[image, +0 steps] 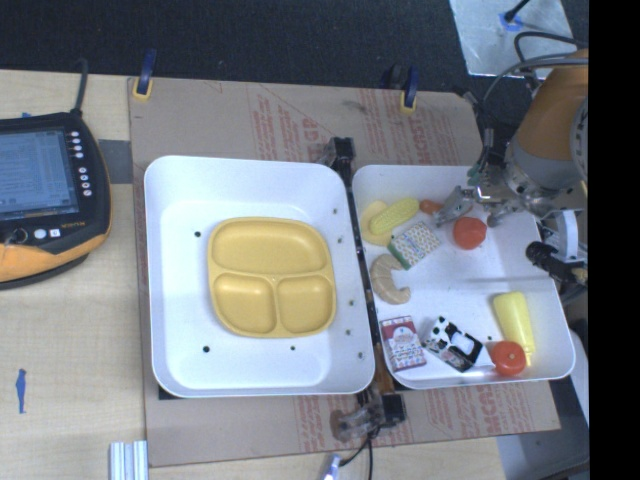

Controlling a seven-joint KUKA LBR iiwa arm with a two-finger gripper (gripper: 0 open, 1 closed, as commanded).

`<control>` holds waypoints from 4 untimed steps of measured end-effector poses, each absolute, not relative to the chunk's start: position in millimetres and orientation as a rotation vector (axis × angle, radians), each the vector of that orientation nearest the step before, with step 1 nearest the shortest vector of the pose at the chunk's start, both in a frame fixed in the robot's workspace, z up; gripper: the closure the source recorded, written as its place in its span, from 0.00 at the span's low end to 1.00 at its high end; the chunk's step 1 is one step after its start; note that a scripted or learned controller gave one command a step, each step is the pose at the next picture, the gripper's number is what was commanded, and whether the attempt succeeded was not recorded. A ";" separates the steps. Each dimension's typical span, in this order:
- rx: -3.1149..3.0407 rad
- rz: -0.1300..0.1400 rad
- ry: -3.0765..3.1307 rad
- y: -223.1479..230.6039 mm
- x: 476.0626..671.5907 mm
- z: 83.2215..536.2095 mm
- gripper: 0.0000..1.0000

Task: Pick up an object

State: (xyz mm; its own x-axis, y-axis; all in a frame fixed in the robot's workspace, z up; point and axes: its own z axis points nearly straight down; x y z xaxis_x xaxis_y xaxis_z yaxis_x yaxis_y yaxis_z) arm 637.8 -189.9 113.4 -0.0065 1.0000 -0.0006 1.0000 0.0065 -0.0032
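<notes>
Hovering in the right bin [560, 298], the gripper [476, 200] has its jaws spread, apparently empty. Just below them sits a red tomato [470, 232], probably light, smooth plastic; gripping across its middle seems safest.

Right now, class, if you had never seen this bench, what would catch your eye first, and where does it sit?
The yellow divided tray stands out most, lying alone in the middle of the left white bin. Next comes the clutter in the right white bin: a red ball near its far edge, a yellow bottle with a red cap toward the near right corner. The gripper hangs just beside the ball.
</notes>
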 end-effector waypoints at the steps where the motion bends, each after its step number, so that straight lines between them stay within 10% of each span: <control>1: -2.212 0.006 -2.227 -165.3 621.9 103.7 0.00; 2: -2.209 0.010 -2.227 -166.6 621.4 114.3 1.00; 3: -2.209 0.010 -2.227 -166.5 621.3 114.2 0.00; 4: -2.215 0.003 -2.227 -124.9 657.0 114.4 0.00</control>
